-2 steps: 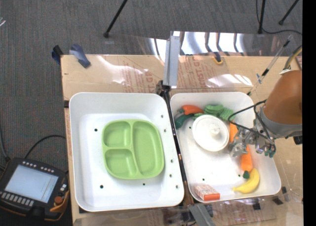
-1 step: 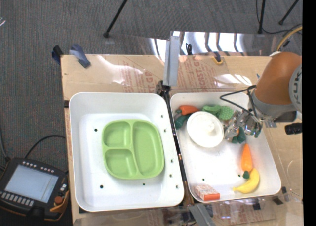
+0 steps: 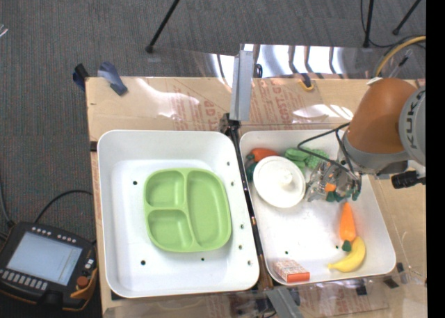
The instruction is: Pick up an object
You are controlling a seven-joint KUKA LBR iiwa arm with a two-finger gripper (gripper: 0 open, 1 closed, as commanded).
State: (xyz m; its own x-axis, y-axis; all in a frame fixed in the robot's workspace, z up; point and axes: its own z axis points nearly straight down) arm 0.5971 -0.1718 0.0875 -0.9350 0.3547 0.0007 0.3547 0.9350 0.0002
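The gripper (image 3: pixel 335 188), its jaw state impossible to tell, sits low in the right bin (image 3: pixel 386 236) just right of the white lid (image 3: pixel 279 181), with the carrot (image 3: pixel 347 222) and banana (image 3: pixel 352 256) below-right of that lid.

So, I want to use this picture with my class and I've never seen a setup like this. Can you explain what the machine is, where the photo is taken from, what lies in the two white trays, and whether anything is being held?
The photo comes from one fixed camera above a bench, looking down at a slant. The grey and orange shape on the right is a robot arm; its gripper is low in the right bin. Whether it holds anything cannot be seen.

The left bin holds a green divided plate. The right bin holds a white round lid, a carrot, a banana, a small orange-and-white box and some green and red items near the top.
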